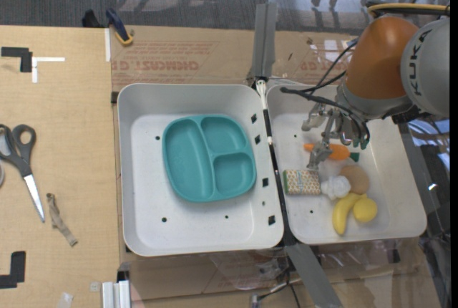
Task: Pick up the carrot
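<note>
Reaching in from the right, the grey arm with its orange band hangs its gripper low over the right bin. The fingers point down at the carrot, which lies on the bin floor directly under the gripper tip, its orange body running out toward the right of the fingers and a short orange end showing to their left. One finger stands across the carrot's middle; whether the carrot sits between both fingers is hard to tell at this size, and so is whether they are spread or pressed together.

Just below the gripper lies a white crumpled item, and beside that, to the right, a tan rounded object. Below and left of the gripper a speckled rectangular block rests near the bin's left wall. Further below, toward the near edge, a banana and a yellow lemon lie touching each other.

Well to the left of the gripper, past the divide between the bins, the left bin bears a teal divided plate with three compartments. Far to the left, on the brown bench, a pair of scissors lies flat.
</note>
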Robot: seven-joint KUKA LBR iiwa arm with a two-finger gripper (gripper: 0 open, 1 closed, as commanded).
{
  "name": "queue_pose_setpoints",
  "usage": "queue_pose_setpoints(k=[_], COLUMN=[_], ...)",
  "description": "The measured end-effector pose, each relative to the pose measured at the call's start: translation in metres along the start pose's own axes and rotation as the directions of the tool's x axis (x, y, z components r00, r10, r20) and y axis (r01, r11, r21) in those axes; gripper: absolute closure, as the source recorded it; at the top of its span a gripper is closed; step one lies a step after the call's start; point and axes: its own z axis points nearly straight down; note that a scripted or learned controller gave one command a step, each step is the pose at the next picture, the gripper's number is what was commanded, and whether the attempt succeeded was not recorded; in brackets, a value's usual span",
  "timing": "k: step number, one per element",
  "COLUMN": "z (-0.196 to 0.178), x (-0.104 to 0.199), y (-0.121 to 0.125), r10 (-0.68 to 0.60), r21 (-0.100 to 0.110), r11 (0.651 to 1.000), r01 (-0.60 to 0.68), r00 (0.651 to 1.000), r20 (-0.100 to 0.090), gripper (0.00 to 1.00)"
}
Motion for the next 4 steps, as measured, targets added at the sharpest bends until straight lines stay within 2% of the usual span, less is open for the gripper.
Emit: queue_pose_setpoints(k=[1, 2, 3, 4], z=[-0.010, -0.046, -0.112, -0.106], x=[-0.002, -0.017, -0.052, 0.025], y=[0.001, -0.066, -0.111, -0.073], r10=[-0.002, -0.097, -0.168, -0.159], r21=[0.001, -0.002, 0.001, -0.001], r11=[1.000, 0.995, 0.986, 0.987], r01=[0.002, 0.097, 0.168, 0.159], r00=[1.000, 0.995, 0.986, 0.987], r20=[0.004, 0.000, 0.003, 0.001], gripper=[1.00, 1.00, 1.00, 1.00])
